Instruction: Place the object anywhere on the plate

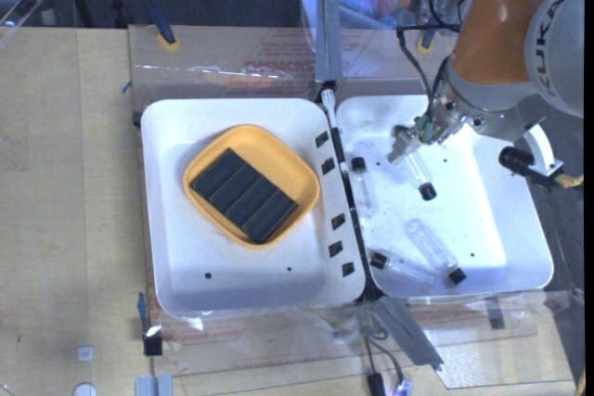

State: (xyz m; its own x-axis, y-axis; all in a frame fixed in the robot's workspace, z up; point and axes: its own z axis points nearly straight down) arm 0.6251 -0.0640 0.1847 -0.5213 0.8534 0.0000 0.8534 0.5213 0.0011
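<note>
While the hand (pixel 406 146) hovers, grip state unclear, clear tubes (pixel 429 245) below, dark slab (pixel 246 193) covering yellow plate (pixel 206 164).

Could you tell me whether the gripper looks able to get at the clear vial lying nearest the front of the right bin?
Probably yes: the clear vial lies uncovered on the right bin's floor, apart from its neighbours, with the gripper hovering farther back.

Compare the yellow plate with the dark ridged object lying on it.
The yellow plate is bright, smooth and rounded at its corners; the dark ridged object is near black, grooved and rectangular. The plate is larger and bears the object. Both sit in the left bin.
</note>
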